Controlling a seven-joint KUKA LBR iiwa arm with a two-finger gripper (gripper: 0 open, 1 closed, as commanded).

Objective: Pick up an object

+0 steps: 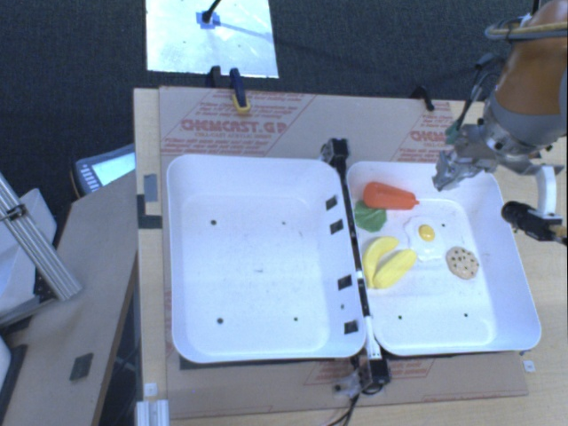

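Observation:
The right bin (506, 327) holds an orange carrot with green leaves (388, 197), a fried egg (426, 234), a yellow banana (389, 263) and a brown cookie (461, 262). My gripper (446, 174) hangs over the bin's far right corner, up and to the right of the carrot and above the egg. Nothing is seen between its fingers.
The left bin (257, 256) lies beside the right one, joined by a black clipped divider (351, 238). Both rest on a cardboard sheet (293, 118). A silver plate (211, 25) lies beyond the bench. A grey side table (80, 264) stands at left.

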